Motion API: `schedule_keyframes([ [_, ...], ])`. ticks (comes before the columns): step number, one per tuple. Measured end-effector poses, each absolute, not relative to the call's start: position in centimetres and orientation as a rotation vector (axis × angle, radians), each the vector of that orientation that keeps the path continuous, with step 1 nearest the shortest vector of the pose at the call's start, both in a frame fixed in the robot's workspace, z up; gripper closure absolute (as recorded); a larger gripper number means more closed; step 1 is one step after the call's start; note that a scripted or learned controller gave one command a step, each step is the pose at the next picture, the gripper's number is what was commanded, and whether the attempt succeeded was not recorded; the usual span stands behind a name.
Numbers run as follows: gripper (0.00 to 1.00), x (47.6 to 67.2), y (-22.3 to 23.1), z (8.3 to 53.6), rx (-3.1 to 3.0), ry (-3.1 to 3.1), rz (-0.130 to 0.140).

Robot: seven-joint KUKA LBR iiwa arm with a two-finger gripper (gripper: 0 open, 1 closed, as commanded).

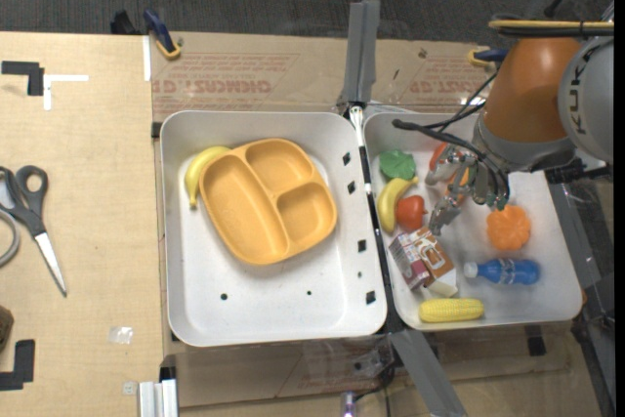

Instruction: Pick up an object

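Note:
My gripper [451,197] hangs over the middle of the right bin [562,308], reaching in from the right under the orange band of the arm. Its metal fingers point down and left, with nothing visibly between them. Just left of the fingertips lie a red tomato [411,210], a yellow banana [391,201] and a green piece [396,163]. Below them sits a brown snack packet [421,258]. An orange ball [509,229] rests right of the gripper, a blue bottle [506,271] lies below it, and a corn cob [451,310] lies at the front.
The left bin [195,308] holds a yellow divided plate [269,200] with a banana [199,169] against its left rim. Scissors [34,220] lie on the wooden bench at far left. A grey divider post [360,54] stands between the bins at the back.

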State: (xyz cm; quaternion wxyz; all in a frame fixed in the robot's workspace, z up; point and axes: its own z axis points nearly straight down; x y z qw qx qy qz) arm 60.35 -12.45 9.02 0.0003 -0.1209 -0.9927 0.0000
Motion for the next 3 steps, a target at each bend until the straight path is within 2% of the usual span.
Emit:
schedule_keyframes([
  [1, 0.00, 63.1, -9.3, 9.1, -0.684, -3.068, 0.001],
  [2, 1.00, 63.2, -9.3, 9.9, -0.680, -3.071, 0.005],
  [3, 1.00, 63.2, -7.5, 25.1, -0.706, -3.063, 0.001],
])
